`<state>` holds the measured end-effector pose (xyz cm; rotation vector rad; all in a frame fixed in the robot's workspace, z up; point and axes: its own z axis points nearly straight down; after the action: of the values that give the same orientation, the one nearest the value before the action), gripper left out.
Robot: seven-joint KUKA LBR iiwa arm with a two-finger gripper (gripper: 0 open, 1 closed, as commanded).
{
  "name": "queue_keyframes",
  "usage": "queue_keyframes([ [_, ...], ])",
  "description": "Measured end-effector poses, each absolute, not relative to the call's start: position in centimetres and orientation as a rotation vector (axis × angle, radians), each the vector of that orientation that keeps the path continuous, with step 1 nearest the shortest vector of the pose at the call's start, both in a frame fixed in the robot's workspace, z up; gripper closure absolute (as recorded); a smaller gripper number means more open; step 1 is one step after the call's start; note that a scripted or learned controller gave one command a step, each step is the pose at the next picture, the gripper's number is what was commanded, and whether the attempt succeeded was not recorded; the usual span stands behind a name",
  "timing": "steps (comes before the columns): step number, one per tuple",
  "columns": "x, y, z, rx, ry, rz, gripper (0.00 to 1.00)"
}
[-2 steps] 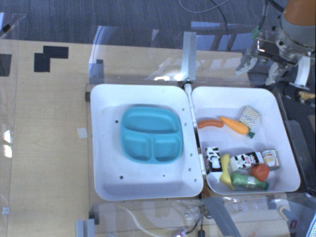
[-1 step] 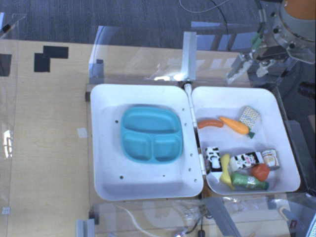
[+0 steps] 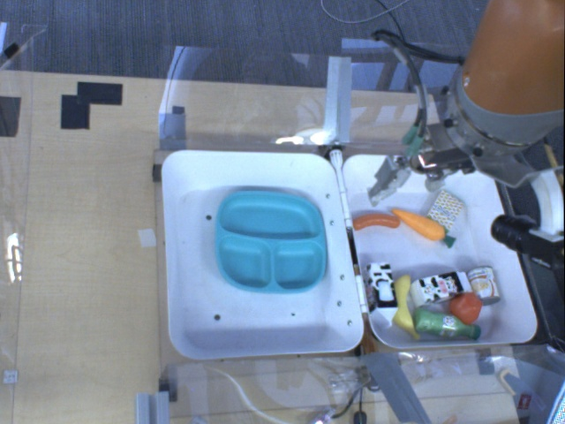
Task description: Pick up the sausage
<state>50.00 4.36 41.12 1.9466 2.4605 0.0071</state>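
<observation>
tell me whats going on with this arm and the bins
A grey and orange robot arm reaches in over the right bin, which holds toy food. Its gripper hangs just above and behind the sausage, which lies on the bin floor beside a carrot, not picked up. The left bin holds a blue divided tray.

This is a robotics lab. A pale wood counter (image 3: 79, 237) carries two white bins (image 3: 256, 338) fixed side by side, with clear plastic guard panels (image 3: 177, 87) around them, black marker squares (image 3: 88, 102) stuck on top, loose cables (image 3: 380, 7) trailing over grey carpet (image 3: 221, 16), and toy food (image 3: 419, 223) as test objects.
</observation>
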Motion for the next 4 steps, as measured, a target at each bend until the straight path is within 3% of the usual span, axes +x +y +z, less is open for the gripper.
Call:
queue_keyframes([
  [1, 48.8, 5.0, 43.7, 1.576, 2.707, 0.010, 0.00],
  [2, 49.0, 5.1, 45.0, 1.564, 2.706, 0.018, 1.00],
  [3, 56.4, 6.2, 31.7, 1.400, 2.807, 0.005, 1.00],
  [4, 59.6, 8.9, 20.7, 1.325, 2.846, 0.004, 1.00],
])
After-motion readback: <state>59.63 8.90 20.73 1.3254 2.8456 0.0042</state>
